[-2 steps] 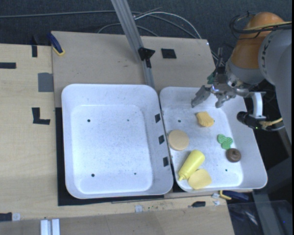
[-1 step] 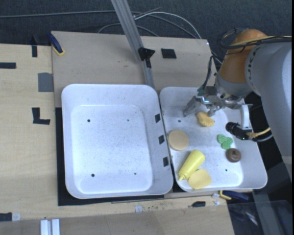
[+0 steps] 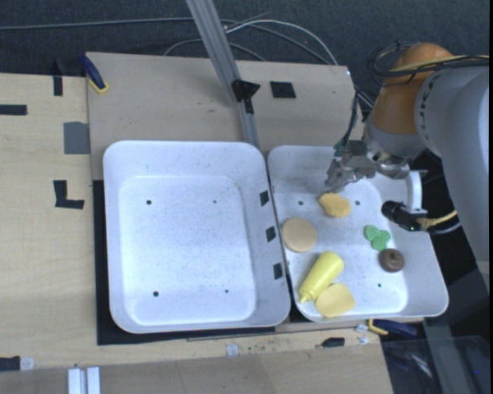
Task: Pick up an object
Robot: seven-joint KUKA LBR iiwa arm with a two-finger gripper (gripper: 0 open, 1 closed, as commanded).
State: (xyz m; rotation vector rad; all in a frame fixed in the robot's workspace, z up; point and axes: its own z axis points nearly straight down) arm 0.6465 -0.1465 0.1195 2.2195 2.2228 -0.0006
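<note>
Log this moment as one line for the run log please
arm: over right bin | gripper: just above yellow lump | nothing seen held | left bin: white

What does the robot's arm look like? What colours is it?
The arm is big, round and smooth, mostly grey, with an orange band above the wrist. Thin black cables loop around that part. The gripper at the end is small, grey and metal.

Yellow lump [image 3: 336,205], right bin, beneath end effector [image 3: 343,179].
</note>
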